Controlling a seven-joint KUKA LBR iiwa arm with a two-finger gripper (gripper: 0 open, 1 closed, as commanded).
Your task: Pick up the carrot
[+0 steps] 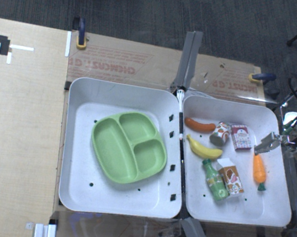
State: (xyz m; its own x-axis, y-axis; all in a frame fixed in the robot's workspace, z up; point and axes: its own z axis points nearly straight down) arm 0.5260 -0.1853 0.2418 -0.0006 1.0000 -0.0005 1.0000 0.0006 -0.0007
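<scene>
The carrot (259,168) is orange with a small green top and lies lengthwise near the right wall of the right bin (234,210). My gripper (267,144) sits low at the bin's right side, just above the carrot's upper end and very close to it. Nothing shows the carrot being held. The arm comes in from the right edge.
The right bin also holds an orange-red sausage (200,125), a banana (204,148), a green bottle (214,181), a brown carton (231,178), a red and white box (240,137) and a small tin (221,132). A green divided plate (128,147) lies in the left bin (79,132).
</scene>
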